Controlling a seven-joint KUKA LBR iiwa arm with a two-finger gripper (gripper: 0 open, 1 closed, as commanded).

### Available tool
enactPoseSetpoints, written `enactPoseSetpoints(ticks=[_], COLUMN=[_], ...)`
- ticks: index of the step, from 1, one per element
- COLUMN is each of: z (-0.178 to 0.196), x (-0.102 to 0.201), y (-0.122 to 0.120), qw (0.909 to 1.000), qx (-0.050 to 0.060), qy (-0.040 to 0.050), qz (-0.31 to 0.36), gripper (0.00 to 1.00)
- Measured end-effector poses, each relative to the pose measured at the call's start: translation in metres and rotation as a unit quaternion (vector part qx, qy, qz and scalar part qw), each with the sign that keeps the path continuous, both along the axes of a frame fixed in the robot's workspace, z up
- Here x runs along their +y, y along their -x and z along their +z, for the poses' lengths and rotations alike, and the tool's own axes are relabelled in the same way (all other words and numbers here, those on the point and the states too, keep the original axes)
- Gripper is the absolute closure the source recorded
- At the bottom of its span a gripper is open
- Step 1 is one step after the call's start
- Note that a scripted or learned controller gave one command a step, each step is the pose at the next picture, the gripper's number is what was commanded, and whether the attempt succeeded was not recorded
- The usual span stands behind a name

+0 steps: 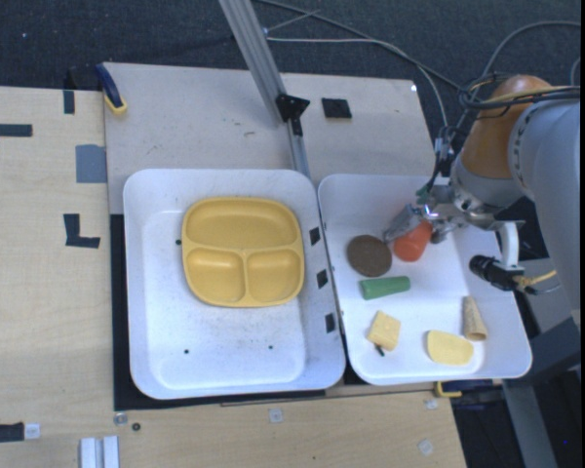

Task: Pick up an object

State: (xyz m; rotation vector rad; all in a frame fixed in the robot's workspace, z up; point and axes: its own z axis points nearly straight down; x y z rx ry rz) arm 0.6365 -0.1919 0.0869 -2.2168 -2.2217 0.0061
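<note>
Fingers [416, 224] of the gripper [421, 226] are seen closed on an orange-red object [410, 244], right of centre in the right bin [497, 359].

Tool [421, 220] low, arm [536, 154] bent

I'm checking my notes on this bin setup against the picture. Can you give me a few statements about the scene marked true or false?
1. The yellow tray lies in the left bin. True.
2. The green piece lies on the yellow tray. False: it lies in the right bin, below the brown disc.
3. The gripper is over the right bin, by the orange object. True.
4. The brown disc sits in the left bin. False: it is in the right bin, left of the orange object.
5. The yellow tray has three compartments. True.
</note>
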Motion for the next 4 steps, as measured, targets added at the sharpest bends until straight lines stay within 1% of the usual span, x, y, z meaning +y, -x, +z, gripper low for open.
enactPoseSetpoints(ticks=[1,2,3,4], z=[0.013,0.075,0.121,0.174], x=[0.0,0.0,0.001,0.001], y=[-0.001,-0.004,0.004,0.003], qw=[1.0,1.0,1.0,1.0], qx=[-0.002,-0.003,-0.003,-0.004], qy=[0.0005,0.0001,-0.0001,0.0003], qz=[0.001,0.0,-0.001,0.0], gripper=[1.0,1.0,1.0,1.0])
